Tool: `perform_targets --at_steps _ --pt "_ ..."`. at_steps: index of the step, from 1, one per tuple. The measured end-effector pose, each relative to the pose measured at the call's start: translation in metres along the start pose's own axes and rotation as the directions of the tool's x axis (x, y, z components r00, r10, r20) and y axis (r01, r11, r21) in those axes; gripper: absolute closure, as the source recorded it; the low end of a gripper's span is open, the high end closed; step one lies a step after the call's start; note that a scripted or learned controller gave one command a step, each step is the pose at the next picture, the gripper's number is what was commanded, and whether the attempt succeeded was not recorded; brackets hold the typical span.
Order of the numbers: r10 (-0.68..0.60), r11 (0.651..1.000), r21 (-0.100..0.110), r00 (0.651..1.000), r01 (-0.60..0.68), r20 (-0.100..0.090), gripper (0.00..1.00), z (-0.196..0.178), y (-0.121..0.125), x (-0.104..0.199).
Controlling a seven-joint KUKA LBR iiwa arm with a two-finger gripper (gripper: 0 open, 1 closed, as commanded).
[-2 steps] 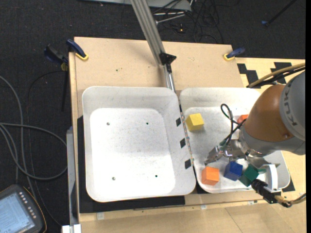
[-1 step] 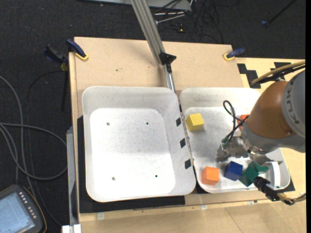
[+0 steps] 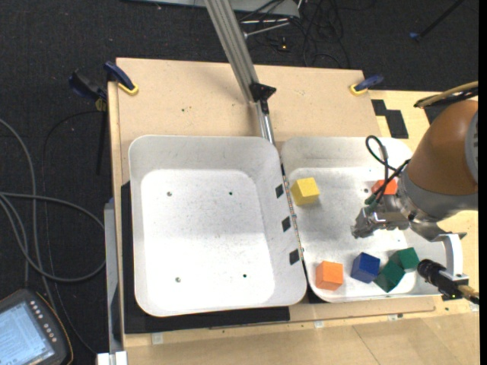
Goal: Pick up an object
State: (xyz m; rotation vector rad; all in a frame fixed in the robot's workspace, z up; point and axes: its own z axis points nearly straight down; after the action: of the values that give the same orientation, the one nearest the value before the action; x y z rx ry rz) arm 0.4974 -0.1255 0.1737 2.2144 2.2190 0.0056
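Claw [image 3: 368,223] low over the right bin [image 3: 335,162]
Whether it is clenched or released, I cannot tell (nothing visibly grasped); blue block [image 3: 365,267] and green blocks [image 3: 397,268] lie just below it.

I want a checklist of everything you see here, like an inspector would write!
Surface: tan bench bearing the left bin and right bin, side by side.
Job's things: yellow block, orange block, blue block, green blocks, all in the right bin.
Clutter: nothing seen.
Grippers: gripper low over the right bin, above the blue block; grasp unclear.
Cables: black cables on the floor at left.
Surroundings: clamps at bench corners, metal pole, screen.
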Motion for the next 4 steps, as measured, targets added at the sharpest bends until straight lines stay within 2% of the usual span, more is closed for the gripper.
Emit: perform_targets --at_steps 2,3,4 --pt "-0.002 1.0 0.001 1.0 0.002 0.0 1.0 -0.103 0.006 0.01" --pt "-0.005 1.0 0.005 1.0 0.006 -0.002 1.0 -0.097 0.031 0.062" --pt "-0.006 1.0 0.01 1.0 0.006 -0.004 1.0 -0.081 0.034 0.116"
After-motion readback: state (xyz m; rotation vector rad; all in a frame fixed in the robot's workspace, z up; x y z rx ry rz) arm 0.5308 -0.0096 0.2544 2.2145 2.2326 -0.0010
